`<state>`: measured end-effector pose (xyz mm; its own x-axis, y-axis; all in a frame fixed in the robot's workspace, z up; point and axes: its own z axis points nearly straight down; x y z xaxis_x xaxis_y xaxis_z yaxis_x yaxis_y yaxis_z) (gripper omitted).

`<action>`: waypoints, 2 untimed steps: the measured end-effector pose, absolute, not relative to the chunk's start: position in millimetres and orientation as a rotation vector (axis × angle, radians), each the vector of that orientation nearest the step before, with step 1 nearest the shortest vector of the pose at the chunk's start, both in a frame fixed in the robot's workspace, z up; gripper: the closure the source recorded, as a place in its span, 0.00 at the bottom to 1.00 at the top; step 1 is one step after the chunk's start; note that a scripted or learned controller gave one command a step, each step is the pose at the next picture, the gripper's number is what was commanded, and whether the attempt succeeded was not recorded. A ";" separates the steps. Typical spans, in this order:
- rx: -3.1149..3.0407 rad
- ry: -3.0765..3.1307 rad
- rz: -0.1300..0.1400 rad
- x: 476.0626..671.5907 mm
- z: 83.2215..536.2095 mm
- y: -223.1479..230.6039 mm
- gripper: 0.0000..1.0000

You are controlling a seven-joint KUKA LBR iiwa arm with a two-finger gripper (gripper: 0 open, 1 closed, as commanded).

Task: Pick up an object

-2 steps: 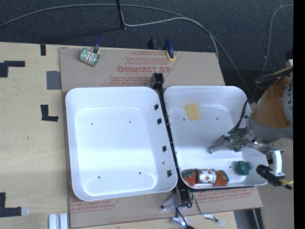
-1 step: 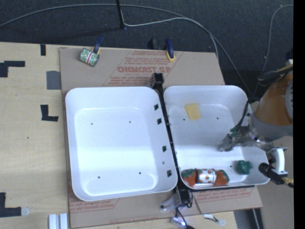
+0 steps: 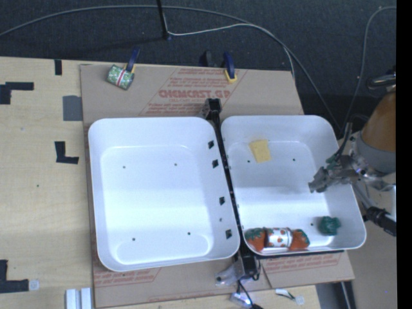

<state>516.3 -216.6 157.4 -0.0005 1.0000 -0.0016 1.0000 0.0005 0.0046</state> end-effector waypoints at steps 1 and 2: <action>2.219 2.220 0.002 516.9 204.3 -216.6 1.00; 2.217 2.226 0.001 531.3 211.9 -174.0 1.00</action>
<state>531.3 -174.0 211.9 -0.0041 1.0000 0.0009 1.0000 0.0041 0.0001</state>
